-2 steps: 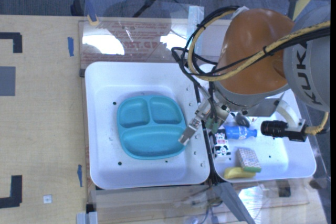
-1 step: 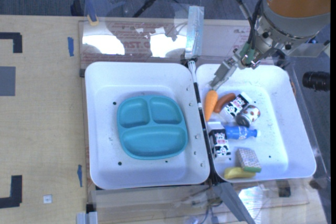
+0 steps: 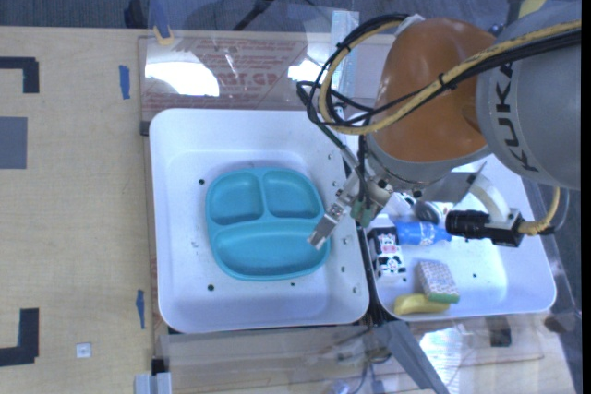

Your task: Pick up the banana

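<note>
The banana (image 3: 417, 304) lies in the right bin (image 3: 526, 286), close to its near wall and towards the wall that divides it from the left bin (image 3: 175, 198); a sponge (image 3: 435, 279) sits just behind it, touching or nearly so, and a bottle (image 3: 417, 232) and a black-and-white pack (image 3: 388, 256) lie further back, so the fruit is hemmed on its far side and open only towards the near rim. The gripper (image 3: 325, 231) hangs over the left bin at the right edge of the blue tray (image 3: 263, 221), well apart from the banana; its fingers look slightly parted with nothing between them, though they are small and blurred. I judge the pick not yet begun; the arm must cross the dividing wall. Room is tight there: the near wall and the sponge leave little for the fingers to straddle the fruit, so closing across its short width seems safest; the bulky orange wrist (image 3: 429, 92) already overhangs the bottle and pack.
</note>
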